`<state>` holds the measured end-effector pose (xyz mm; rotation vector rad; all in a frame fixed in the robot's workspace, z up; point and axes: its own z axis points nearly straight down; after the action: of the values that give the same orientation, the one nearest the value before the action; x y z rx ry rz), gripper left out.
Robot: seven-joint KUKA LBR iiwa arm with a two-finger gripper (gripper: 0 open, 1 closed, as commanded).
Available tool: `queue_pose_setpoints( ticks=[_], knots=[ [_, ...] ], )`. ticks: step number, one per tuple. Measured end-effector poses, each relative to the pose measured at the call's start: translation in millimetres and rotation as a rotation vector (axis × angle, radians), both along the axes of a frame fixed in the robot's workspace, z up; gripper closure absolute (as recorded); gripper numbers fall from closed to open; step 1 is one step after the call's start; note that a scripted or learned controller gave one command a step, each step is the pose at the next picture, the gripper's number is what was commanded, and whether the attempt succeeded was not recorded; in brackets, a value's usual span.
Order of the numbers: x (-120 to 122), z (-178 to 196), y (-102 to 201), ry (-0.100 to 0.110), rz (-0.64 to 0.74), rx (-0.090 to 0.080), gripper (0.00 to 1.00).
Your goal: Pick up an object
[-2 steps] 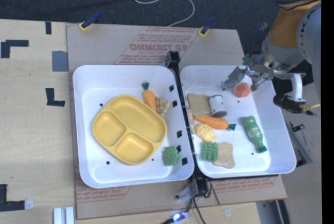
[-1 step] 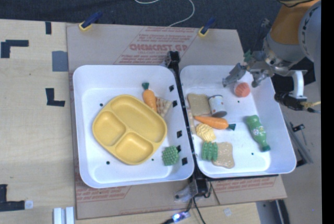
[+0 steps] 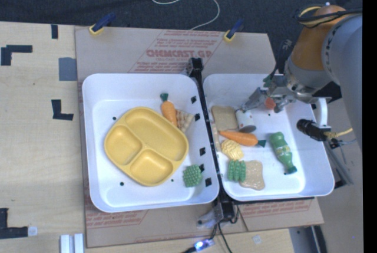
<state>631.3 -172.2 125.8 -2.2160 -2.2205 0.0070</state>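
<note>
Tray [image 3: 145, 145] in left bin [image 3: 94, 128]; bottle [image 3: 282, 153] apparently in right bin [image 3: 312, 181].

The hand [image 3: 257, 105] hovers in the right bin [image 3: 306, 187] above a carrot [image 3: 238, 137], beside a green bottle [image 3: 282, 153]

Both bins white: left bin [image 3: 94, 128], right bin [image 3: 312, 181]. Tray [image 3: 144, 145] plain yellow. Left carrot [image 3: 169, 110] orange with a green top; beside it a tan, streaky piece [image 3: 184, 121]. Broccoli [image 3: 192, 176] green, knobbly texture. In the right bin: bread [image 3: 224, 117] tan, long carrot [image 3: 238, 137] orange, corn [image 3: 231, 150] pale yellow, small veg [image 3: 237, 170] green and ribbed, cookie [image 3: 254, 175] beige and speckled, bottle [image 3: 282, 153] green. Arm [image 3: 330, 45] grey with an orange band. Cardboard [image 3: 177, 51] brown with red print. Clips [image 3: 102, 23] blue and yellow.
</note>
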Motion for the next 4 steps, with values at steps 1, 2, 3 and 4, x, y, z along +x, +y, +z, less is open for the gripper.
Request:
queue_pose_setpoints(
  ticks=[1,2,3,4],
  knots=[
    [1.4,-41.8,2.1,-0.009,0.001,0.0,0.0],
    [1.2,-30.5,2.1,-0.007,0.002,-0.002,1.0],
    [2.6,28.7,10.9,-0.009,0.0,0.0,1.0],
    [12.4,87.3,12.3,-0.011,0.0,-0.001,1.0]
  ],
)
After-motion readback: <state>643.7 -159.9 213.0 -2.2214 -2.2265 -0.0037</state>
